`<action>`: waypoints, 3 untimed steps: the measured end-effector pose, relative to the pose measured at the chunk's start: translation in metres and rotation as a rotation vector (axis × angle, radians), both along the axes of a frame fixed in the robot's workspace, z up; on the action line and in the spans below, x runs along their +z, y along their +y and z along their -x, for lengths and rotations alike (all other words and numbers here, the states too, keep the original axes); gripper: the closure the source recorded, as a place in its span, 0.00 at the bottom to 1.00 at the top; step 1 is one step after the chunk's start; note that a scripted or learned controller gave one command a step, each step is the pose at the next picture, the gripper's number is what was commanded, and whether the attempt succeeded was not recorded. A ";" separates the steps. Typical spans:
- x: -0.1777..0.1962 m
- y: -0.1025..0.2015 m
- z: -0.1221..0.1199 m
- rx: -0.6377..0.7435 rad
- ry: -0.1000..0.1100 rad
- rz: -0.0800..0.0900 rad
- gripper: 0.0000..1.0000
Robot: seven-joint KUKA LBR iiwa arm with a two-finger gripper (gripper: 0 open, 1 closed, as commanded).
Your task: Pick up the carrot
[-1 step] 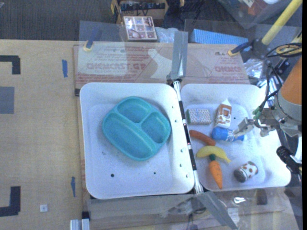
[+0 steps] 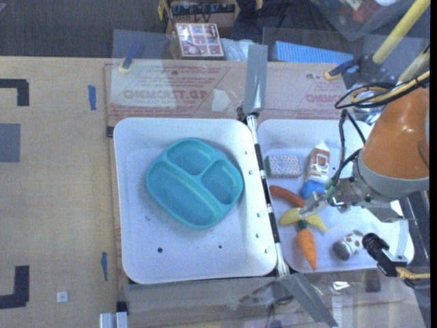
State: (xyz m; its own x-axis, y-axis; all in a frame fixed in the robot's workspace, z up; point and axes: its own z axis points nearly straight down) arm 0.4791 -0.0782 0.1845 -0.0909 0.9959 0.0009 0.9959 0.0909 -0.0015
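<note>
I cannot tell how the fingers [image 2: 319, 201] are set; they hang just above the banana [image 2: 302, 217]. The carrot [image 2: 307, 247] lies below it in the right bin [image 2: 355, 127]. Closing here would likely catch the banana instead.

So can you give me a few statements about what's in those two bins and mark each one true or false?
1. The teal plate lies in the left bin. True.
2. The carrot lies on the plate. False: it lies in the right bin, near the front edge.
3. The gripper hangs over the right bin. True.
4. The carrot is between the gripper's fingers. False: it lies on the bin floor, apart from the gripper, nearer the front.
5. A banana lies just behind the carrot. True.
</note>
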 end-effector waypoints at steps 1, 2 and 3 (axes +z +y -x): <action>-0.097 -0.019 -0.002 0.188 -0.006 0.000 0.00; -0.087 -0.020 -0.003 0.187 -0.012 0.003 1.00; 0.000 0.054 -0.001 0.504 -0.006 0.002 1.00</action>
State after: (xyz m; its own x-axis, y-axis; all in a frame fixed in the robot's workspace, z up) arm 0.4800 -0.0239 0.1848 -0.5607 0.8280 -0.0026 0.8280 0.5607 0.0031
